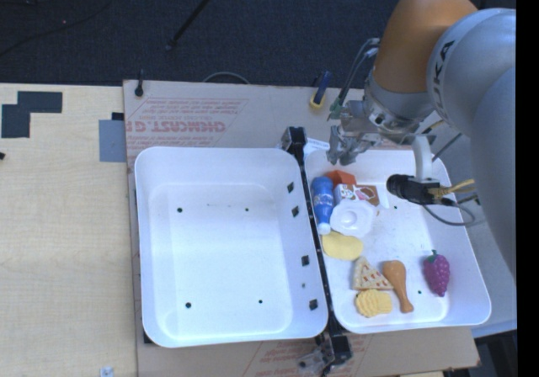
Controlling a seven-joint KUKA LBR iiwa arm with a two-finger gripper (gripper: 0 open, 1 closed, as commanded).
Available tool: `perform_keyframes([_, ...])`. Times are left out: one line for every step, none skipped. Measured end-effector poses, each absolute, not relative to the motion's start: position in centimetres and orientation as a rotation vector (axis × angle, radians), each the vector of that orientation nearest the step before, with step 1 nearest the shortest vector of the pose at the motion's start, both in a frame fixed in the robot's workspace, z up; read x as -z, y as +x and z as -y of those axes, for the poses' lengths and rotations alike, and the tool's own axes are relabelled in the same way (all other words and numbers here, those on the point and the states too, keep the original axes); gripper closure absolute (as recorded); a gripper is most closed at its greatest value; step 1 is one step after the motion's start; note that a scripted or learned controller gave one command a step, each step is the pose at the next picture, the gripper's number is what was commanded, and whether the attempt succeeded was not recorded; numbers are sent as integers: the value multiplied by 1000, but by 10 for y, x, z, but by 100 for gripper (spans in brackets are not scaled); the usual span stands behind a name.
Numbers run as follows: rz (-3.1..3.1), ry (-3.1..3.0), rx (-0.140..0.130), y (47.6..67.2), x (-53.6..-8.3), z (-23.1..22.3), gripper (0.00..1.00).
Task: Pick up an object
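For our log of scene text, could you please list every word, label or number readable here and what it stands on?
"CHEMCAST GP" (my best reading): large red print, upside down, on the cardboard sheet.
Smaller red lines beside it: too blurred to read.
Labels on the blue bottle and the small packet: too small to read.

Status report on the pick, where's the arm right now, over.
Gripper over right bin, far corner. Nearest: orange block, blue bottle. White round piece crowds both; bin wall close.
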State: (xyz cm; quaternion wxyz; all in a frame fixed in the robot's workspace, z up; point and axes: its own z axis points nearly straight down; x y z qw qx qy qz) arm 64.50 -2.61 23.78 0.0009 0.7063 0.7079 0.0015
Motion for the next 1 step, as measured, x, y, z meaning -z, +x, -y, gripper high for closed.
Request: perform_keyframes([-2215,2233,10,613,-205,105,100])
